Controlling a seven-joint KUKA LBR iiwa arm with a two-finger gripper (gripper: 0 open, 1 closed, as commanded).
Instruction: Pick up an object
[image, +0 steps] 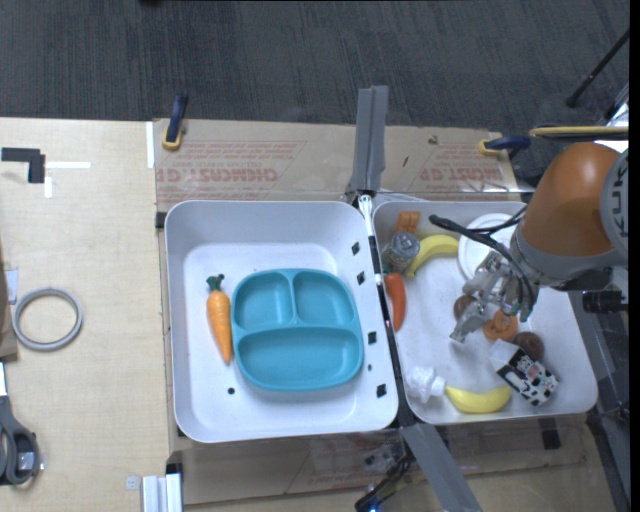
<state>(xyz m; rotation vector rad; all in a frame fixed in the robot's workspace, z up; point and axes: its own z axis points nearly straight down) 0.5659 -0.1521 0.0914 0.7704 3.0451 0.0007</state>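
Arm down in the right bin, among the small clutter.

I see the gripper (468, 325) low in the right bin (430, 350), over a small brown thing (497, 325); I cannot tell how the fingers stand. That thing looks light and rounded, likely to roll, so I would pinch it across its middle. Around it lie two bananas (477, 398) (437, 250), a loose carrot (395, 298), a white bottle (425, 383) and a spotted box (528, 377). The left bin (190, 400) holds a blue divided plate (297, 328) with another carrot (219, 317) beside it.
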